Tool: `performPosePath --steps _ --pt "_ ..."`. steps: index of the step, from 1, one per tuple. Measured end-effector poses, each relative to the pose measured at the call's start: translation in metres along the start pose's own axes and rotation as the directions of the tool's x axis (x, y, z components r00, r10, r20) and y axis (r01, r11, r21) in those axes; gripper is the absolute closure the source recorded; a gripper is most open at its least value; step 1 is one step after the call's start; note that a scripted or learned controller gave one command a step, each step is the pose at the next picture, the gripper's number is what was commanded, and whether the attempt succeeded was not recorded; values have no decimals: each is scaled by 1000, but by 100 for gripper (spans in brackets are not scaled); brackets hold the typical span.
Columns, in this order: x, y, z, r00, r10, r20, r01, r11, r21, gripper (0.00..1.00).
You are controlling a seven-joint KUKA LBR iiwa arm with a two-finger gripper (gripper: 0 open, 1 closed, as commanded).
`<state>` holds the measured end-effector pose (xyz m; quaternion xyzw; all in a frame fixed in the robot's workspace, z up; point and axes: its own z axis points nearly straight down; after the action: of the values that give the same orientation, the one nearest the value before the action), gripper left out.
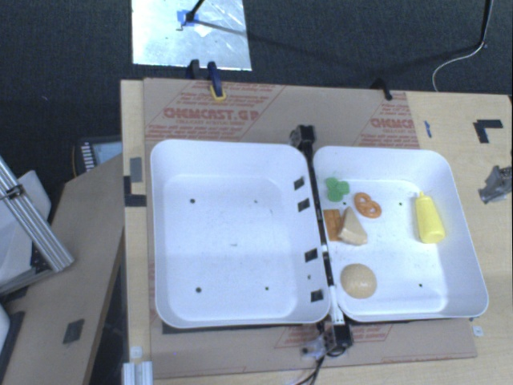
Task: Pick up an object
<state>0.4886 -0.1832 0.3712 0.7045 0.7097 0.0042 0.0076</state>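
The gripper [495, 184] at three o'clock, grip unreadable to me, might best pinch the light, slick yellow bottle [430, 219] mid-body.

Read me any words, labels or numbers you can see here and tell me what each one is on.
"CHEMCAST GP" in red, on the brown sheet under the bins, behind the left bin; the last letters are blurred, so uncertain.
The same red print repeats behind the right bin, on the sheet at, too blurred to read surely.
More red print shows on the sheet's front edge; unreadable.
No text can be made out on the yellow bottle.
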Motion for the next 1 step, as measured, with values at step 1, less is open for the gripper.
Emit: performPosePath --steps 1 --pt "-8 1 -164 1000 3 3 -3 1000 -5 100"
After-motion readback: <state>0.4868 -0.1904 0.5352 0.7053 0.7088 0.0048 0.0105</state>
